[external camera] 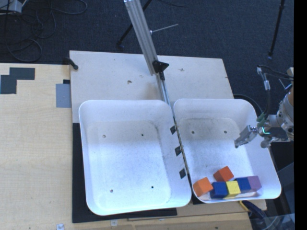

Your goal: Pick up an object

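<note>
Several small blocks lie huddled in the near right corner of the right bin (211,104): an orange block (203,185), a red block (223,174), a blue block (219,189), a yellow block (233,188) and a purple block (254,181). My gripper (253,140) hangs over the right side of that bin, near its right wall and well behind the blocks. It is open and nothing sits between its fingers.
The left bin (96,110) adjoins the right one, with black clips (176,150) along the shared wall. A slanted aluminium bar (144,37) with a black clamp (159,67) rises behind the bins. Cables lie on the dark floor beyond the bench.
</note>
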`<action>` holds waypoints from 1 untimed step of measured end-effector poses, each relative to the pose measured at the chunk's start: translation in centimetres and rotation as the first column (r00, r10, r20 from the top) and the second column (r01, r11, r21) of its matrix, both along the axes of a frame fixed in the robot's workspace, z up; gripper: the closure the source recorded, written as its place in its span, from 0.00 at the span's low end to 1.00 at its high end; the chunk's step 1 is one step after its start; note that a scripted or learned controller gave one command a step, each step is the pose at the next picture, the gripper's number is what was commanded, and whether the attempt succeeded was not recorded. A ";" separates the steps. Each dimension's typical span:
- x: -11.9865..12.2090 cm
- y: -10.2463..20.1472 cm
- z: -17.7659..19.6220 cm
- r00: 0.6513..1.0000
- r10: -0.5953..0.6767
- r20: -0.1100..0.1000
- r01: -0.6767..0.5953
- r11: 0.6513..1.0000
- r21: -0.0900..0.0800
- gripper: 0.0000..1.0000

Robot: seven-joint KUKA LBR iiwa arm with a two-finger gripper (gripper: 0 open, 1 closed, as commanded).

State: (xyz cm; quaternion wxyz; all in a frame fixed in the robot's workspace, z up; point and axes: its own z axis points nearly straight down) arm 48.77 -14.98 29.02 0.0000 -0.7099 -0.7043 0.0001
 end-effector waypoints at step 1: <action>7.3 2.6 -5.5 1.000 0.011 -0.004 -0.011 1.000 0.002 0.00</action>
